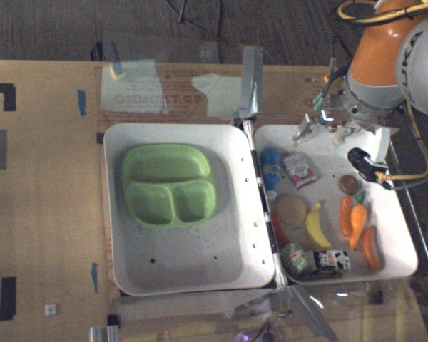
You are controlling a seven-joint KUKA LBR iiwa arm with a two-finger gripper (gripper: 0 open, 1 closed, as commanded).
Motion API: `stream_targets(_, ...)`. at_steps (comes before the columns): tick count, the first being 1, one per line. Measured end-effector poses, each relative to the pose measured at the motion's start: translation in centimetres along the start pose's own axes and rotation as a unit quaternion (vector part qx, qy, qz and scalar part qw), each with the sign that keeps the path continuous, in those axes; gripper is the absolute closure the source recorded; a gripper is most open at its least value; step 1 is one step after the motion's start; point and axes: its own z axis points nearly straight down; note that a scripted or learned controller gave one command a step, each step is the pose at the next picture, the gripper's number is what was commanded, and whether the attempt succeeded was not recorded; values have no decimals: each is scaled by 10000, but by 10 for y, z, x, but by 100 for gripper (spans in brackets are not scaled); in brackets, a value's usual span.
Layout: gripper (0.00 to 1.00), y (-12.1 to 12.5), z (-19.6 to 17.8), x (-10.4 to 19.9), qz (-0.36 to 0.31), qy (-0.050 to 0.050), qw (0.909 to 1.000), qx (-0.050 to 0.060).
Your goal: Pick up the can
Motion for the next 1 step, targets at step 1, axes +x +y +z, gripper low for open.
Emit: stream_targets(1, 0, 15, 100, -25, 110, -9, 9999, -34)
